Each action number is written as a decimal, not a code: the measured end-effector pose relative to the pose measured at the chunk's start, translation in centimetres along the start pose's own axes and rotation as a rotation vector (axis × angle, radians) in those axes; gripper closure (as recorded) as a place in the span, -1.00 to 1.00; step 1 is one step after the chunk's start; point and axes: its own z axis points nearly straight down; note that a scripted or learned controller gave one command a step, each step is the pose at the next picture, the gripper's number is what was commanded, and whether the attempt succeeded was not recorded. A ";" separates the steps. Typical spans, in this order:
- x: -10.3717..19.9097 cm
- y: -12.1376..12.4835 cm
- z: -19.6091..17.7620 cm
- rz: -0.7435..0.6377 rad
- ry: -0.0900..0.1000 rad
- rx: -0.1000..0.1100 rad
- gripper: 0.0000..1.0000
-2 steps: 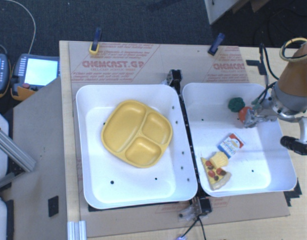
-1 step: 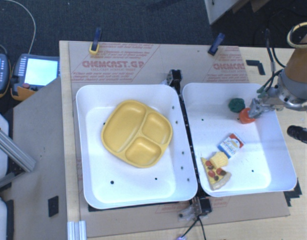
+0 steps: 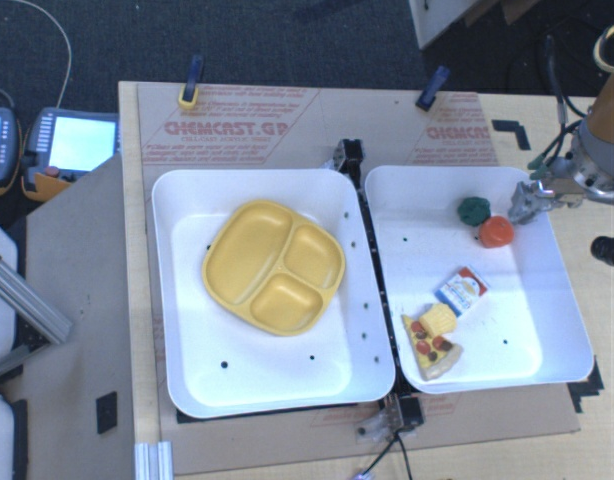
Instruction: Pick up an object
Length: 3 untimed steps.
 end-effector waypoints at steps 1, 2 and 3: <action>0.6 0.9 -4.9 -0.001 0.000 -0.001 1.00; 5.9 -0.2 -3.9 -0.002 0.004 0.008 1.00; 11.1 -2.6 -3.2 -0.003 0.004 0.009 1.00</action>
